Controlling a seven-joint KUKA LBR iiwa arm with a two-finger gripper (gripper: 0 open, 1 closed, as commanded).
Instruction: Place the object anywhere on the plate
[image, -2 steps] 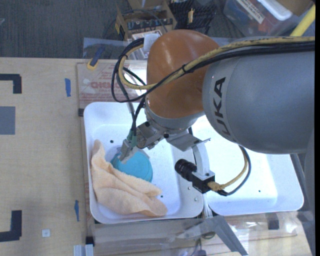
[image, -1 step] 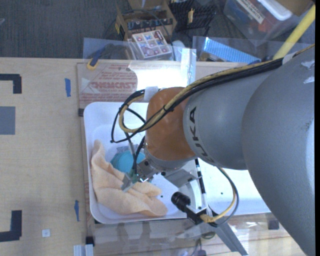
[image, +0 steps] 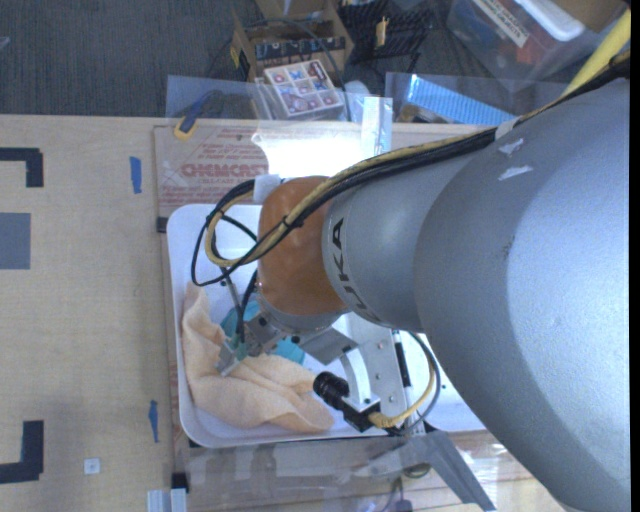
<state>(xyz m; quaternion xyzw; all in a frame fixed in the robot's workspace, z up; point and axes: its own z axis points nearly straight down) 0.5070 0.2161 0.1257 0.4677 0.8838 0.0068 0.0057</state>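
Observation:
The grey arm with its orange band reaches in from the right and covers most of the view. My gripper is low inside the left white bin, right at the upper edge of a crumpled tan cloth. A small teal-blue object lies against the gripper on the cloth, and a bright blue bit peeks out just to its right. Whether anything is held is hidden by the wrist.
Black cables loop from the wrist over the bin's upper left. A clear sheet with red lettering lies behind the bin. The wooden bench to the left carries blue tape marks and black markers.

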